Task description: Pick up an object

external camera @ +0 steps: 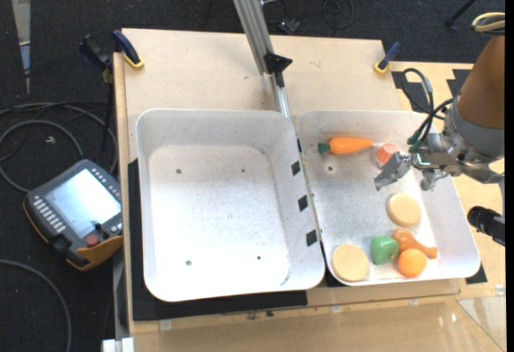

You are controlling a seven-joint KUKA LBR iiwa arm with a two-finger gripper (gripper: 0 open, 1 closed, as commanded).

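At the far left of the frame, off the bench on the dark floor, a teach pendant (76, 214) lies with its screen up and an orange rim. Next comes the left bin (161, 141), a shallow white tray speckled with dark flecks, taking up the middle-left of the bench. A metal pole (253, 17) slants down from the top centre and ends where the two bins meet.

The right bin (321, 206) holds everything I could pick. In its upper part lies a toy carrot (349, 145), orange with a green tip pointing left. Just right of it sits a small pink piece (387, 153), partly hidden by me. Lower down, near the bottom rim, there is a pale round disc (351, 262), then a green block (384, 247) just beside it, then an orange ball (412, 262) with an orange drumstick-like piece (414, 243) touching its top. Above those rests a cream oval piece (404, 210).

My gripper (395, 169) hangs over the upper right of that bin, between the pink piece and the cream oval, reaching in from the right edge of the frame. I cannot tell from this angle whether my jaws are spread or pressed together, and nothing shows between them.
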